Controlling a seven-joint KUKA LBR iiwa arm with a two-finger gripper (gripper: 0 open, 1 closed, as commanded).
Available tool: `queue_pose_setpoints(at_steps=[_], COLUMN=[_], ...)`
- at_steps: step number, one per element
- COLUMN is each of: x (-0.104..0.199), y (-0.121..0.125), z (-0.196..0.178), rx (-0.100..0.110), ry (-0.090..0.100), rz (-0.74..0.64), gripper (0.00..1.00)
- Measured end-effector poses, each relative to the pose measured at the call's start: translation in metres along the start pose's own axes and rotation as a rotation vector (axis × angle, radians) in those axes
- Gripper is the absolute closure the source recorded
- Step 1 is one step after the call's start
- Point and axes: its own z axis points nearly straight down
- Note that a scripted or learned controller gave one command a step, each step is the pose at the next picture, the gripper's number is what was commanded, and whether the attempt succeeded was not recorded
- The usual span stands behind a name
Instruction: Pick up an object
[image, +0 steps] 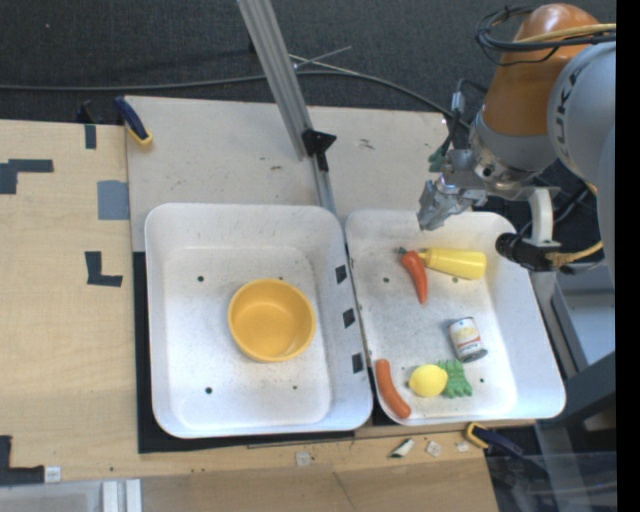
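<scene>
While the grey arm (560, 100) hangs over the right bin (535, 330) from the far edge, likely lining up a pick, its gripper (436, 212) grasps nothing, open or shut I cannot tell, just above the yellow bottle (457, 263), orange carrot (416, 276) and small can (466, 338).

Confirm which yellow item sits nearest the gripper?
The yellow bottle, lying just below the gripper in the right bin; the lemon and yellow bowl lie farther off.
</scene>
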Motion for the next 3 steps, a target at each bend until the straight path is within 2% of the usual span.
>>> queue_pose_setpoints(at_steps=[2,3], x=[0.109,0.166], y=[-0.02,-0.027], z=[0.039,0.045], rx=[0.009,0.01], ry=[0.0,-0.001], rz=[-0.005,-0.005], gripper=[1.0,1.0])
